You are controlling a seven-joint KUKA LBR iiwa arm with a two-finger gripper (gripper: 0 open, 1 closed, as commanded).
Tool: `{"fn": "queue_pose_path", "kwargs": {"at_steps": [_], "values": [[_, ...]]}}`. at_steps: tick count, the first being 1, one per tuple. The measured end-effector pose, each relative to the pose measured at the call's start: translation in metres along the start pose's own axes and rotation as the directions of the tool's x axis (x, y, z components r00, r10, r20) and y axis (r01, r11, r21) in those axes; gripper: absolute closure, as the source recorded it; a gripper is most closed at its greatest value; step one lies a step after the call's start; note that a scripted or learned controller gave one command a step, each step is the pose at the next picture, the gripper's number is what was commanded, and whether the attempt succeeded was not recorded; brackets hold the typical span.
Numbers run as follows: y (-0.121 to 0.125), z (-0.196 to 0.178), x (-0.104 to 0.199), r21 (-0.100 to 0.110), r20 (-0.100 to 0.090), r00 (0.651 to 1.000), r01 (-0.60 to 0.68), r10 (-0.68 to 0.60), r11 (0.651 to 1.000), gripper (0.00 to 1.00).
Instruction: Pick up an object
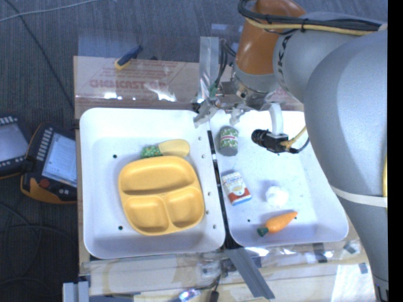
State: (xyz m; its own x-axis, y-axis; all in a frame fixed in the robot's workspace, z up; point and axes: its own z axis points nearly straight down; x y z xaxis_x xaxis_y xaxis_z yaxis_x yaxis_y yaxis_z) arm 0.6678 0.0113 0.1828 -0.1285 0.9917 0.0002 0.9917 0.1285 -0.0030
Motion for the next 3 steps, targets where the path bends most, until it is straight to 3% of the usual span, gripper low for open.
{"fn": "queue_pose_path", "kwargs": {"at_steps": [1,2,3], "values": [[0.000,-0.009,0.000,0.002,0.003,1.000,0.002,-0.002,1.000,1.00],[-0.068,-0.089,-0.088,-0.002,0.004,0.923,0.384,-0.384,0.923,1.00],[-0.061,-0.104,-0.144,-0.002,0.006,0.746,0.666,-0.666,0.746,1.00]]}}
